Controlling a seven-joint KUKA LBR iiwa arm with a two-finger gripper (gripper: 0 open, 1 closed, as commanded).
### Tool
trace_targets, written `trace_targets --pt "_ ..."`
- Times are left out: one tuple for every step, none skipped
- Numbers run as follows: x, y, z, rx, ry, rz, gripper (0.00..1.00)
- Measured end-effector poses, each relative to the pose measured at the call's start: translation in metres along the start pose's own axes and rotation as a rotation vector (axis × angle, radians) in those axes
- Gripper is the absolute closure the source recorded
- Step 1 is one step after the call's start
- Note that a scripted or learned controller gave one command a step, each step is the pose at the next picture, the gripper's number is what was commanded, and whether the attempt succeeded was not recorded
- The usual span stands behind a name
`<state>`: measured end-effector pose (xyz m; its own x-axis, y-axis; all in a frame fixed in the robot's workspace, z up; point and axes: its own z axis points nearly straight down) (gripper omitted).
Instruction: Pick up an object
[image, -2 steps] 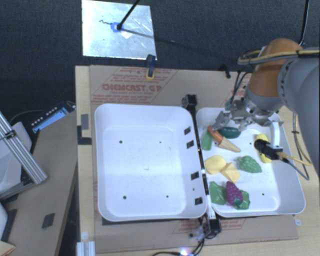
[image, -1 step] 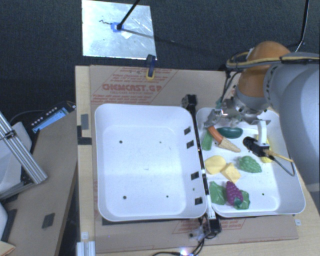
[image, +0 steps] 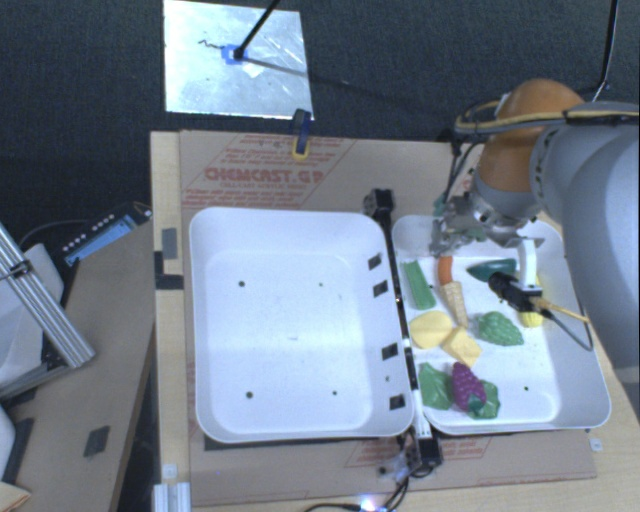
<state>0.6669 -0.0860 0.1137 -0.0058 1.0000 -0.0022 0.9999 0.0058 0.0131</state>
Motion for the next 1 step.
trace_targets --pt "0.0552 0.0057 -0.0852 0.002 0.004 -0.004 1.0"
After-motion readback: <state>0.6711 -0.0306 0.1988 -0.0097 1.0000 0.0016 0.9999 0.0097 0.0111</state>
